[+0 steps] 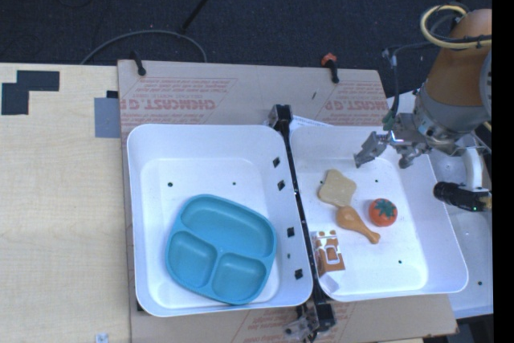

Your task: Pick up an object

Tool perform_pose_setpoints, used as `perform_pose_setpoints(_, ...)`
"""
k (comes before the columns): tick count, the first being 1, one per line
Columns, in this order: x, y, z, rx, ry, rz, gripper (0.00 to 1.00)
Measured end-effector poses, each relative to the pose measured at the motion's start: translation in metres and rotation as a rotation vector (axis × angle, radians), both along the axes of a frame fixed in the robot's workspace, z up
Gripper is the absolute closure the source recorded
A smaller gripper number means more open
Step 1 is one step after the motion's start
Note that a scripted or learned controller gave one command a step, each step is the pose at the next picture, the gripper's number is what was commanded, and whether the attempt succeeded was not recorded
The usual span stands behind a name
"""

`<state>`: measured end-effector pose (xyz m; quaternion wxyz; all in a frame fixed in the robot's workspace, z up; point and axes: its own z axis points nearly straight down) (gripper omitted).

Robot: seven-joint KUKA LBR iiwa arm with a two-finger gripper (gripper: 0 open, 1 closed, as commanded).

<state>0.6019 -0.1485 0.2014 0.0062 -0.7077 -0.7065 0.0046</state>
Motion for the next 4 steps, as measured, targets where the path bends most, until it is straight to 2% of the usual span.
perform_pose_setpoints(1,0.003,0.0,0.008,-0.003,-0.014,0.002,0.0)
perform_pose_setpoints(3,0.011,0.008,-0.095,0.0,-0.008,0.005,0.0)
perform_pose_setpoints(4,0.012,0.008,-0.111,-0.002,-0.014,0.003,0.0)
